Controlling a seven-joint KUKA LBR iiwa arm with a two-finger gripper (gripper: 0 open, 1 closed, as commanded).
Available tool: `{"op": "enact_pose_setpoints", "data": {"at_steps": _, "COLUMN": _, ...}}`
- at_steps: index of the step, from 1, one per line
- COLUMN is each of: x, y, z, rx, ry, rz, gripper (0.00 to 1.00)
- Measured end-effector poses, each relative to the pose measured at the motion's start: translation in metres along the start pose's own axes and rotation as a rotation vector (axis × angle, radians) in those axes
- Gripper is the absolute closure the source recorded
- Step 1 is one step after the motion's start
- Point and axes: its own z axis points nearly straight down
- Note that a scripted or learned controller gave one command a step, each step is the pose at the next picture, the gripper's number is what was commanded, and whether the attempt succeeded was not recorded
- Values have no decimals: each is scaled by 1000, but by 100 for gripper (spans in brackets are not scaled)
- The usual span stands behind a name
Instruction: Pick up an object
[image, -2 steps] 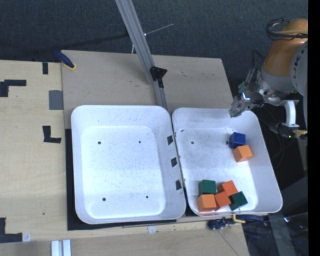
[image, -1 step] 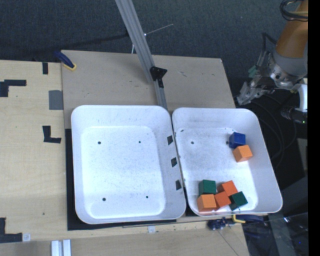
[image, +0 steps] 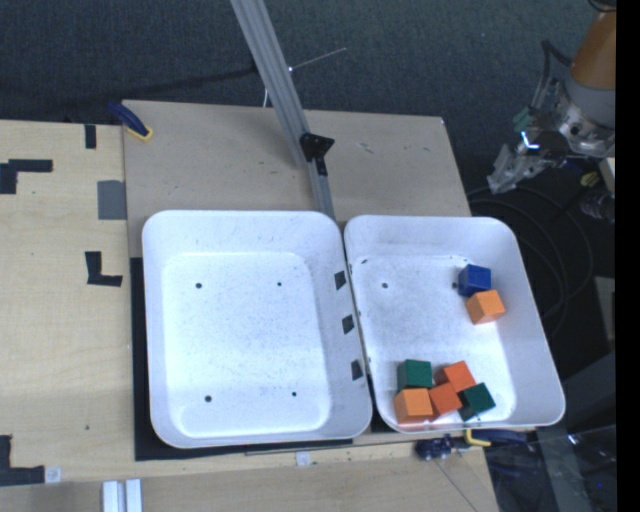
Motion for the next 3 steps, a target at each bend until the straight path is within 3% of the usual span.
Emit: {"op": "enact_pose_setpoints", "data": {"at_steps": 3, "x": 136, "y": -71, "z": 14, "rx": 8, "ry": 3, "rz": -3, "gripper": 100}}
